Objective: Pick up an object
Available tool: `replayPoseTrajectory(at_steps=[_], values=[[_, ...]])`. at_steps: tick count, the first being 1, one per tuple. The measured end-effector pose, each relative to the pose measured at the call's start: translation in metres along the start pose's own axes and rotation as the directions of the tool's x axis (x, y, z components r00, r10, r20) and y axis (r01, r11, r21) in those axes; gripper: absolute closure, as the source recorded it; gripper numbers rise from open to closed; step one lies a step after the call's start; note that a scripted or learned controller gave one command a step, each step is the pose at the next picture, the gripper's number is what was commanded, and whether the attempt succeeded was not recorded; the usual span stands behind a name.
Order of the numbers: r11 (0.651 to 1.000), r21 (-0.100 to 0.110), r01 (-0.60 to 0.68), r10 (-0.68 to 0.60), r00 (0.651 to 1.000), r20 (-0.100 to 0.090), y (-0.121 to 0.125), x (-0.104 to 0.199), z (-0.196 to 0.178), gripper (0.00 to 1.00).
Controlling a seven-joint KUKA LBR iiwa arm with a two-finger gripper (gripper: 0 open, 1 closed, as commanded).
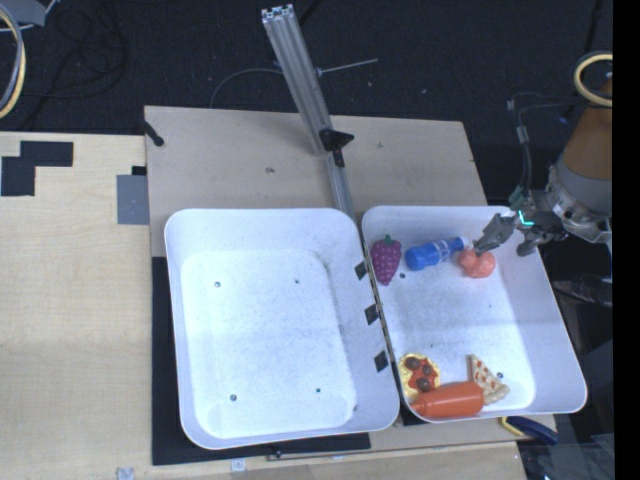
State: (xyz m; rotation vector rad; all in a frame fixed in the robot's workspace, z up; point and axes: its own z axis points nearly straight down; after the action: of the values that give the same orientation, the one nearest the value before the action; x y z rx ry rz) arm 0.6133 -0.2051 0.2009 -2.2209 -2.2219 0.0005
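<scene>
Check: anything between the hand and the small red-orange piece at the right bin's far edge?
Nothing visible. The hand sits right beside the red-orange piece, at its upper right. The blue bottle lies on the piece's other side, clear of the path.

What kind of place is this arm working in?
Probably a robotics lab bench for grasping trials: two shallow white bins side by side, toy food such as a hot dog and grapes, and loose cables on the dark floor.

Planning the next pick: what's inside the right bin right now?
The right bin holds a purple grape bunch, blue bottle, pinkish-orange lump by the gripper, plus pizza slice, red sausage and waffle piece. The sausage covers their lower edges.
</scene>
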Motion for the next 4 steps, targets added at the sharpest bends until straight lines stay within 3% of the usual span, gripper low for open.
replayPoseTrajectory(at_steps=[1, 3, 4], values=[[1.000, 0.000, 0.000, 0.000, 1.000, 0.000, 0.000, 0.000, 0.000, 0.00], [1.000, 0.005, 0.000, 0.000, 1.000, -0.002, -0.003, 0.004, 0.106, 0.00], [1.000, 0.000, 0.001, -0.001, 1.000, 0.000, -0.003, 0.005, 0.110, 0.00]])
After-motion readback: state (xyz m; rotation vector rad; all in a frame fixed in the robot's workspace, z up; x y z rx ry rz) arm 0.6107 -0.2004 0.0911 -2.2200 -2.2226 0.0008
